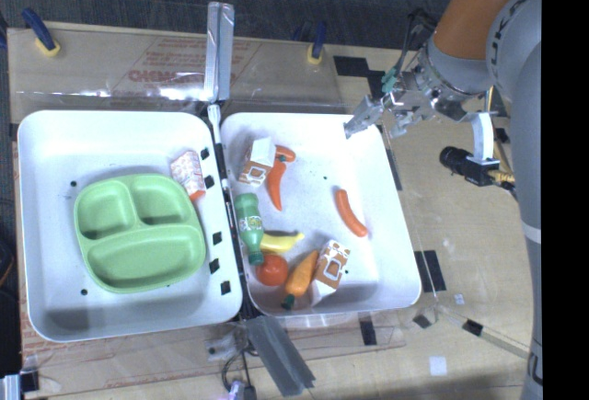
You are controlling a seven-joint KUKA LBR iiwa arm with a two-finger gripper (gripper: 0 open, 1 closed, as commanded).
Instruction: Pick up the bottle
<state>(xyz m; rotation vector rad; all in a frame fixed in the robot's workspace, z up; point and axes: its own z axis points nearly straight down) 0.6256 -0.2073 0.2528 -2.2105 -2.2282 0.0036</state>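
Observation:
The green bottle lies along the left wall of the right bin, cap pointing to the far side, label facing up. A yellow banana touches its lower right side and a red tomato sits just below it. My gripper hangs over the far right corner of the right bin, well up and to the right of the bottle, with nothing seen in it.
The right bin also holds an orange pepper, a small carton, a sausage, a carrot and a second carton. In the left bin are a green divided plate and a packet.

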